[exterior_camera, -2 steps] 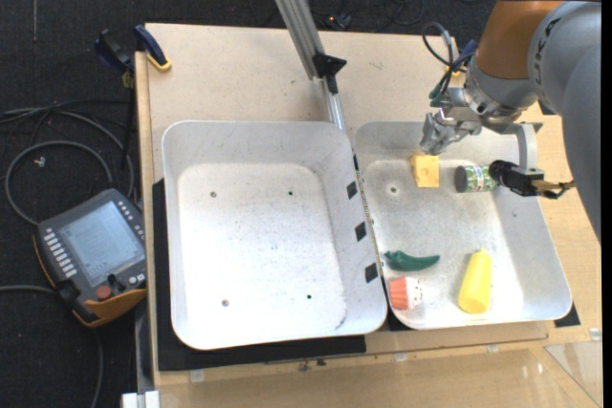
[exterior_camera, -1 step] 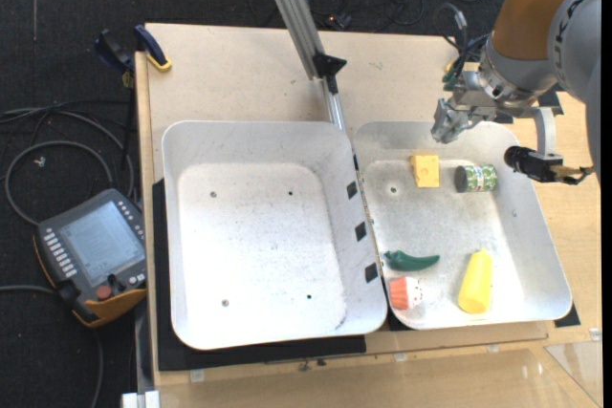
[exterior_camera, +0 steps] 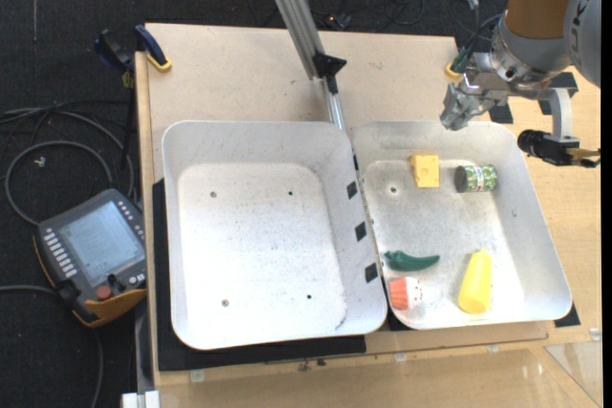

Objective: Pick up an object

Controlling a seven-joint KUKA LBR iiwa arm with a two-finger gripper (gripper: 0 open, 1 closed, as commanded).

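While the arm hangs over the back of the right bin, the scene reads as follows.

Gripper: the gripper [exterior_camera: 457, 113] sits above the far rim of the right bin [exterior_camera: 535, 234], pointing down; whether it is wide or narrow I cannot tell, and nothing shows in its grasp.

Nearest object: a small dark can with a green label [exterior_camera: 475, 178] lies on its side just toward the camera from the gripper, its long axis running left to right across the view.

Next nearest: a yellow block [exterior_camera: 426, 170] rests just left of the can, apart from it.

Farther objects: a green pepper [exterior_camera: 413, 259], a red-and-white piece [exterior_camera: 407, 293] and a yellow bottle-like shape [exterior_camera: 476, 281] lie near the front rim, well apart from the gripper.

Left bin: the left bin [exterior_camera: 182, 205] stands beside the right one, touching it along the middle.

Key relation: the can lies below and slightly right of the gripper in the view, so I judge a short move toward the camera and a descent would reach it, fingers closing across its short axis.

Stage: approach, no pick yet made.
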